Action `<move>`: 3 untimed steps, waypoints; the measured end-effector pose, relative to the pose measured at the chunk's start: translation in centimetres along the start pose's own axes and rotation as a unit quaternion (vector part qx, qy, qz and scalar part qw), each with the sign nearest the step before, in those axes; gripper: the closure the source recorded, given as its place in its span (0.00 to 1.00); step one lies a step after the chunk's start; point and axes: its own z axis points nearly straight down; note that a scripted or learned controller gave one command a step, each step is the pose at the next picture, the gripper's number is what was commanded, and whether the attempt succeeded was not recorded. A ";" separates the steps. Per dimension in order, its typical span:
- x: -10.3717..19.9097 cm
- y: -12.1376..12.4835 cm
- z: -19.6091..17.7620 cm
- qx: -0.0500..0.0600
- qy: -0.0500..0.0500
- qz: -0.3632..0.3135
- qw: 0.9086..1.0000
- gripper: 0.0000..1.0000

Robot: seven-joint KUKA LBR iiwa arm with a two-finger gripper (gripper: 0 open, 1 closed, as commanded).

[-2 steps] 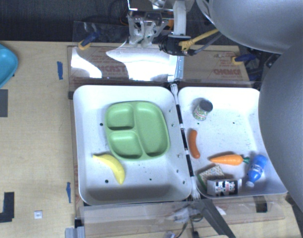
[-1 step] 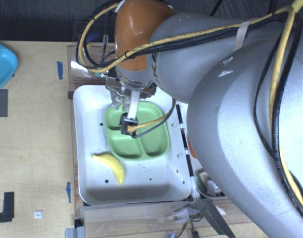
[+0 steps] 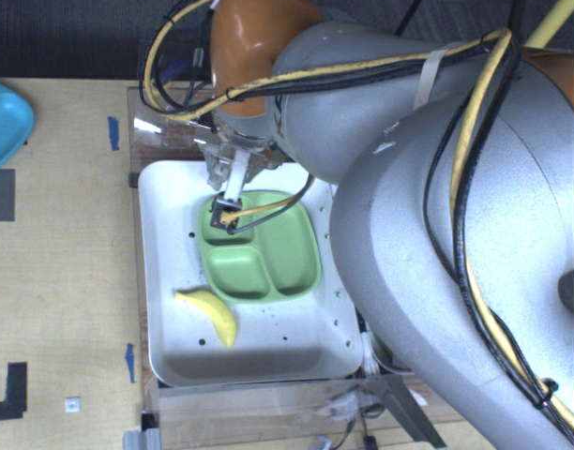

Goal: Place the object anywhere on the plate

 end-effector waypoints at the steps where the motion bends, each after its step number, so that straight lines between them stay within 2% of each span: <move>1: 0.1 0.0 -8.2 0.000 0.000 -0.100 0.995 1.00; 2: -1.9 0.0 -8.5 0.002 -0.001 -0.034 0.999 1.00; 3: -1.9 0.0 -8.5 0.002 -0.001 -0.034 0.999 0.00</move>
